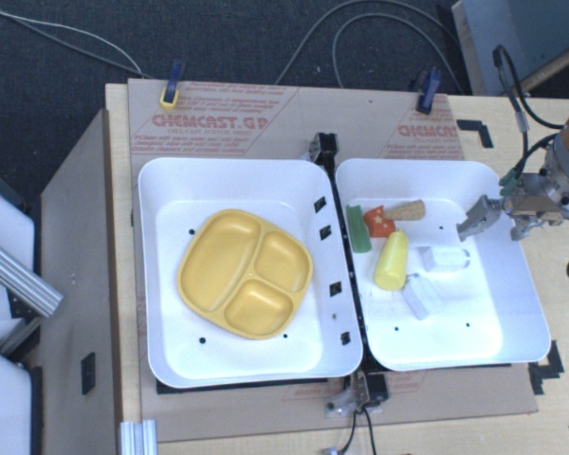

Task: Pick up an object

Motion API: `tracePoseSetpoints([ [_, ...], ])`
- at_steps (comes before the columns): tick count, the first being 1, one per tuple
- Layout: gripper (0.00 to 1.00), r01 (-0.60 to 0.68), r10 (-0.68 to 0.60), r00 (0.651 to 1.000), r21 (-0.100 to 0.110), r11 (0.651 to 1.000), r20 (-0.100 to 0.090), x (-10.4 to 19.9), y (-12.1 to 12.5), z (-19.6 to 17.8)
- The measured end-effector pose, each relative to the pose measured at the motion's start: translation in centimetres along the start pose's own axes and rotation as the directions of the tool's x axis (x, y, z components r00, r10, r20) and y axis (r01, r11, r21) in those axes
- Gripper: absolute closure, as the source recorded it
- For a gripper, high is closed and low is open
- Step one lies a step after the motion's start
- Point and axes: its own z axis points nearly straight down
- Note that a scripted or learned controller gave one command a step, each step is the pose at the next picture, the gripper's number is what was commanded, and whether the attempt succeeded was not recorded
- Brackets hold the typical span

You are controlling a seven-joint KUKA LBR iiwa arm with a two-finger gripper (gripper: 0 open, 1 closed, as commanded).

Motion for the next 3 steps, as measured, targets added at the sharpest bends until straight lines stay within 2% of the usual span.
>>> tracePoseSetpoints([
  [1, 1.00, 0.001, -0.001, 1.000, -0.002, 1.000, 0.000, 0.0, 0.1, -1.1],
  [2, 1.00, -0.002, 0.002, 1.000, -0.010, 1.000, 0.004, -1.8, -2.7, -8.0],
  [3, 1.00, 0.002, -0.002, 1.000, -0.004, 1.000, 0.004, -2.7, 2.3, -5.4],
])
